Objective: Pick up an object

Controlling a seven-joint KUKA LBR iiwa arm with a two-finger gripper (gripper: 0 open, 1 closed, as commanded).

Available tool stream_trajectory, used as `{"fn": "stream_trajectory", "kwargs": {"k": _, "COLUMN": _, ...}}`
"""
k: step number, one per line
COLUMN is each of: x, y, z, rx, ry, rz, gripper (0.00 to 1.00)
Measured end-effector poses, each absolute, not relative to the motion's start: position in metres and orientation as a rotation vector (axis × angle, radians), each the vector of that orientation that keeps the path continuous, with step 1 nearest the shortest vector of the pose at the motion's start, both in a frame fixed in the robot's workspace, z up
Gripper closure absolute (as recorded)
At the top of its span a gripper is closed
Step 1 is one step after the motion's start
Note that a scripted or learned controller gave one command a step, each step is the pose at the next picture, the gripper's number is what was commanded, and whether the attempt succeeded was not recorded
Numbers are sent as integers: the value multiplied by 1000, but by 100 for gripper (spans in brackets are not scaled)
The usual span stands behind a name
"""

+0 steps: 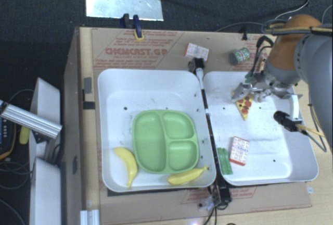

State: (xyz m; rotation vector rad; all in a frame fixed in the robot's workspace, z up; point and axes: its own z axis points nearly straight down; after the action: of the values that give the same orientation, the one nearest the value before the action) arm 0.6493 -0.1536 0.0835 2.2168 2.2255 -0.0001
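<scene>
Two bananas (187, 176) lie at the near rim of the bin (119, 83) across the divider from the gripper (251, 89), well apart from it, along the near edge of a green divided plate (165, 140); none of these is in play. Gripper sits over the far part of its own bin (270, 164), arm (307, 57) coming in behind it. Target candidate: toy pizza slice (243, 107), flat on the bin floor, one end just under the gripper, the rest running from it toward the near side. Contact between tool and slice looks touching or very close; cannot confirm. Tool state: cannot tell whether apart or together, the detail there is too small and cluttered to read. Judgement: step in hand is the descent and grasp on the slice. To do it well: the slice is thin and lies flat, so the tool likely has to go right down to the bin floor and close across the slice's width, not along its length; a closure begun too high would probably skim over the top. Then lift straight up and check that the slice rises with the tool before moving off. Other items: small red-and-white box (239, 150) and green block (223, 160), well to the near side of the gripper, the block against the divider; a can (240, 55) on the bench just beyond the gripper, outside the bin. All stand clear of the approach, so crowding looks a minor risk.
</scene>
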Motion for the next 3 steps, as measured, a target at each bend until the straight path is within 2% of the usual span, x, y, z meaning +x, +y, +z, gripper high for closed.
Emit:
{"fn": "stream_trajectory", "kwargs": {"k": 1, "x": 651, "y": -154, "z": 97, "rx": 2210, "ry": 2227, "rz": 2, "gripper": 100}}
{"fn": "stream_trajectory", "kwargs": {"k": 2, "x": 651, "y": -154, "z": 97, "rx": 2210, "ry": 2228, "rz": 1, "gripper": 0}}
{"fn": "stream_trajectory", "kwargs": {"k": 3, "x": 636, "y": -166, "z": 85, "rx": 2218, "ry": 2220, "rz": 0, "gripper": 0}}
